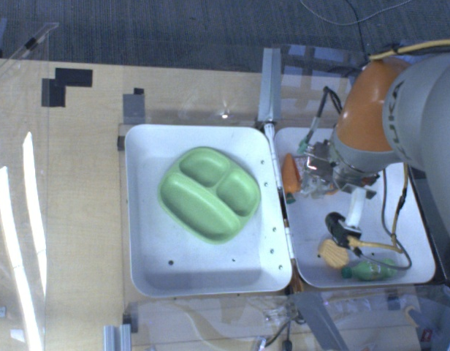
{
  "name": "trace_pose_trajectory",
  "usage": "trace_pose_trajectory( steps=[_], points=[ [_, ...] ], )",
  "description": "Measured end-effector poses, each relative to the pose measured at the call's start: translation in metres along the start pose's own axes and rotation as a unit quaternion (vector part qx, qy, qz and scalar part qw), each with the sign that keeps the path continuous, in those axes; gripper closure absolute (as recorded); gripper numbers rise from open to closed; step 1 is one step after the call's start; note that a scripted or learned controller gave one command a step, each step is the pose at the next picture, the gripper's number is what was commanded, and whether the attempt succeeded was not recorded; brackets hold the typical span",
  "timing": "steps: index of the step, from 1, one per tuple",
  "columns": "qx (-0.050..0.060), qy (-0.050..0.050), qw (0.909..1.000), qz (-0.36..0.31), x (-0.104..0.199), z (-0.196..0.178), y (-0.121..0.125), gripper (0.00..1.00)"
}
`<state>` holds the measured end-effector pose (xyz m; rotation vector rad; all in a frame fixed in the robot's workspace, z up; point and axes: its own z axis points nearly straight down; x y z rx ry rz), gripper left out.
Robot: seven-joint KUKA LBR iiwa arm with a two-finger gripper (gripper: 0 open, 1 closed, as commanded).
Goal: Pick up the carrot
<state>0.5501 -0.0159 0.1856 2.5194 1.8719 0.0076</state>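
The carrot, a short orange piece, lies in the right bin against its left wall, about halfway along it. My gripper hangs low just to the right of the carrot, close beside it, under the grey wrist and orange band. The wrist covers most of the gripper, and I cannot make out whether it touches the carrot.
A green divided plate lies in the middle of the left bin. Near the right bin's front edge sit a tan object and a green object. The arm covers the right bin's back right part.
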Motion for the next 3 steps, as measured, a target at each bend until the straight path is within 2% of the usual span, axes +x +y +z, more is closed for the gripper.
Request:
trace_pose_trajectory(
  steps=[1,2,3],
  points=[
    [0.003,-0.001,0.9875,0.158,0.037,0.001,-0.07,1.0],
    [0.001,-0.001,0.9534,0.302,0.009,-0.015,-0.067,1.0],
    [0.001,-0.001,0.908,0.419,0.002,-0.011,-0.059,1.0]
  ],
)
